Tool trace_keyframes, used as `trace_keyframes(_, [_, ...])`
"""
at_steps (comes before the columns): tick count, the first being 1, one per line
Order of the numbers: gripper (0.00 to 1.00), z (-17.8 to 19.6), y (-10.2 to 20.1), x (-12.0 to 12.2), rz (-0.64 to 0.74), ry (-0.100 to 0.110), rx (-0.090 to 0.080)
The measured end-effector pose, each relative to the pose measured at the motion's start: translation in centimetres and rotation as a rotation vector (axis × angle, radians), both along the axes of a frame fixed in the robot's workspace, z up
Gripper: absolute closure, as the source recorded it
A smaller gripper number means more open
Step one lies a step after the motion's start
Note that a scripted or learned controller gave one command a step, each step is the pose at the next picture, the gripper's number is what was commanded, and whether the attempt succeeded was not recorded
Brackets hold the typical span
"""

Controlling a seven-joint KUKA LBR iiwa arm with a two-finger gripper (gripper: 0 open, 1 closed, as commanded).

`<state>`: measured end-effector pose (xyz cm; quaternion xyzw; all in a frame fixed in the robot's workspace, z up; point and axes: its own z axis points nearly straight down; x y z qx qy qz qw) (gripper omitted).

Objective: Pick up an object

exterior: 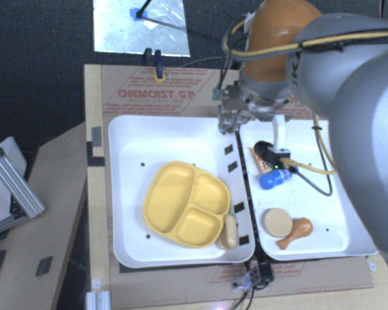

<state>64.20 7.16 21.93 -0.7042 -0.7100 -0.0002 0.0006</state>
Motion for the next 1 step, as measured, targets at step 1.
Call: trace_keyframes(1, [1.00, 1.32, 3.79, 0.31, -0.001, -0.004, 0.001])
